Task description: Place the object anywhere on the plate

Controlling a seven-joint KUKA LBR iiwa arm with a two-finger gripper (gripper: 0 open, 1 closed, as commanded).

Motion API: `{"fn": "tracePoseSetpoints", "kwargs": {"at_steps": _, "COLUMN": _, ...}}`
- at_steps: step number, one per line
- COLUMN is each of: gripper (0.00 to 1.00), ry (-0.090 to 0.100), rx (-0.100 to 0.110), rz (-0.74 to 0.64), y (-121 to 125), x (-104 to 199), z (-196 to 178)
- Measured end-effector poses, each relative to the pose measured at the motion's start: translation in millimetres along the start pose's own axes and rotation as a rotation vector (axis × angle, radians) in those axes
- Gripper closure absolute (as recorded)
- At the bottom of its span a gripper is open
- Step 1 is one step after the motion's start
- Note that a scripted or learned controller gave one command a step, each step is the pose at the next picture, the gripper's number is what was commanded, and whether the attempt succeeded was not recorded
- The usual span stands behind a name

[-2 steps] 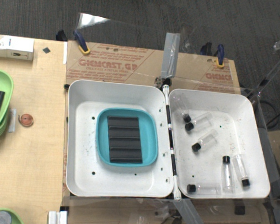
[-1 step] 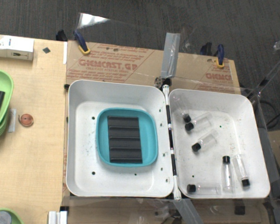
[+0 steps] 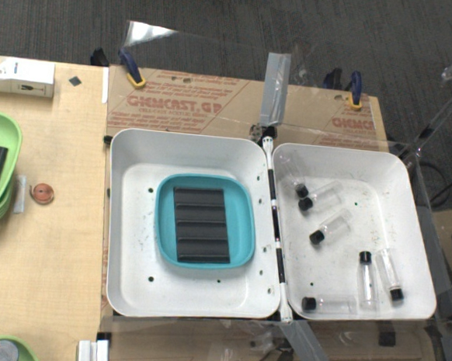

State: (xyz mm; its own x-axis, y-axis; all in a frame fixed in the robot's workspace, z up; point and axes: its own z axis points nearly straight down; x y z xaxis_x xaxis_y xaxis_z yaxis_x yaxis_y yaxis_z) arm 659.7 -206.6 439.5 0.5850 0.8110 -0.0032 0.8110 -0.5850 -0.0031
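Vials point(image 3: 328, 226) lie scattered in my right bin point(image 3: 412, 190), at three o'clock from the teal plate point(image 3: 241, 239); clear and round, they could roll from my grip. My hand's state I cannot tell.

One fixed camera above the bench, looking down at a slant, left bin point(image 3: 121, 230) and right bin point(image 3: 409, 229) both in frame, moderately near

Teal plate point(image 3: 205, 222) with black ribbed insert point(image 3: 201, 224); white bins point(image 3: 124, 285); clear, black-capped vials point(image 3: 368, 279).
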Motion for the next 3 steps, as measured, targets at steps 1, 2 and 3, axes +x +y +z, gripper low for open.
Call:
{"fn": "tracePoseSetpoints", "kwargs": {"at_steps": 1, "gripper": 0.0, "ry": 0.0, "rx": 0.0, "rz": 0.0, "y": 0.0, "x": 0.0, "z": 0.0}}
{"fn": "tracePoseSetpoints", "kwargs": {"at_steps": 2, "gripper": 0.0, "ry": 0.0, "rx": 0.0, "rz": 0.0, "y": 0.0, "x": 0.0, "z": 0.0}}
{"fn": "tracePoseSetpoints", "kwargs": {"at_steps": 3, "gripper": 0.0, "ry": 0.0, "rx": 0.0, "rz": 0.0, "y": 0.0, "x": 0.0, "z": 0.0}}
